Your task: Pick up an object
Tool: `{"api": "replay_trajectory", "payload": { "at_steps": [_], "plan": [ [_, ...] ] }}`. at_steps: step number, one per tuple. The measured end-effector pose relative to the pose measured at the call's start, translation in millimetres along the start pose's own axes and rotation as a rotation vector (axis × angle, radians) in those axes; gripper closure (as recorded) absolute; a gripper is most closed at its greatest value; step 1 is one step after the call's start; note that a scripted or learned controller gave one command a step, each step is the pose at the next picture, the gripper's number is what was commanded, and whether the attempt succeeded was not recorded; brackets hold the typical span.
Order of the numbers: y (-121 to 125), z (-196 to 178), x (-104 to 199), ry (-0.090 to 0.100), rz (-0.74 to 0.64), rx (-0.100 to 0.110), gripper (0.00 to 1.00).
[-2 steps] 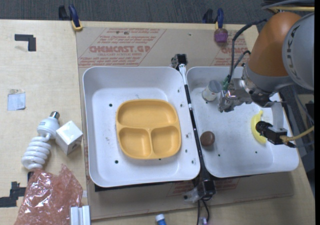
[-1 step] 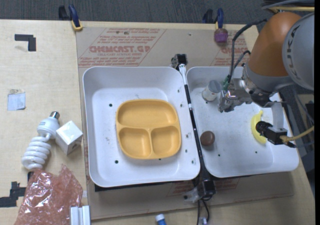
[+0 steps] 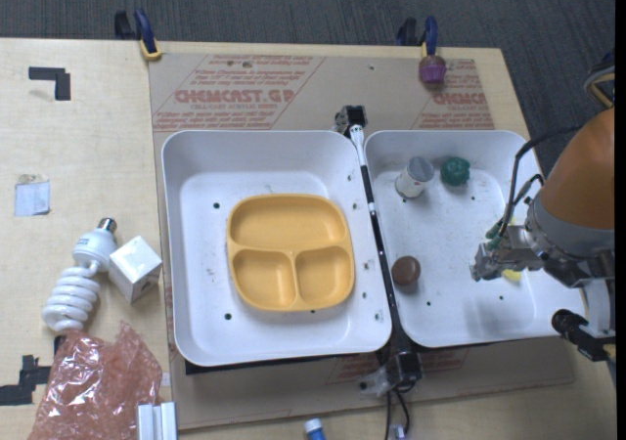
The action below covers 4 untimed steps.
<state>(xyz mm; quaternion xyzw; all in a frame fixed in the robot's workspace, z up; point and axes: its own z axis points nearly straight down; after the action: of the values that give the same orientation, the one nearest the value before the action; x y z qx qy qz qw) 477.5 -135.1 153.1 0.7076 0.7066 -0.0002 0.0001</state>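
Camera view gives you three candidates in the right bin (image 3: 460, 330), all lying to the left of the hand (image 3: 496, 262) as that view has it. Nearest is the brown ball (image 3: 406, 272), resting by the bin's left wall at about the hand's own level. Farther off, up and to the left of the hand, sit the green lump (image 3: 455, 171) and, just beside it, the small grey-white cup (image 3: 416, 177) tipped on its side.

Your hand hangs low over the bin floor near its right wall, with something small and yellow at its tip; whether that is an object or part of the tooling is too small to tell, and you cannot tell from this slant how wide the hand stands. Nothing can be seen held in it.

For a clean pick, you would likely do best with the brown ball: it stands alone, well apart from the other two. Centre over it before you descend, since a round thing may roll away from an off-centre squeeze, and mind the bin wall close beside it. Beyond all this, far to the hand's left, the other bin (image 3: 196, 233) holds a yellow divided tray (image 3: 290, 250), and a light bulb (image 3: 78, 282) lies on the tabletop (image 3: 59, 164).
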Motion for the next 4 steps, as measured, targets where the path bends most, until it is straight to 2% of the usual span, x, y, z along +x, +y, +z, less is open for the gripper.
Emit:
{"api": "replay_trajectory", "payload": {
  "at_steps": [1,2,3,4],
  "plan": [
    [26,61,-3,0.001,-0.001,0.0,0.0],
    [54,61,41,0.0,-0.002,-0.001,0.0],
    [134,60,29,-0.001,-0.004,-0.001,0.0],
    [57,61,30,0.0,0.0,0.0,0.0]
  ]
}}
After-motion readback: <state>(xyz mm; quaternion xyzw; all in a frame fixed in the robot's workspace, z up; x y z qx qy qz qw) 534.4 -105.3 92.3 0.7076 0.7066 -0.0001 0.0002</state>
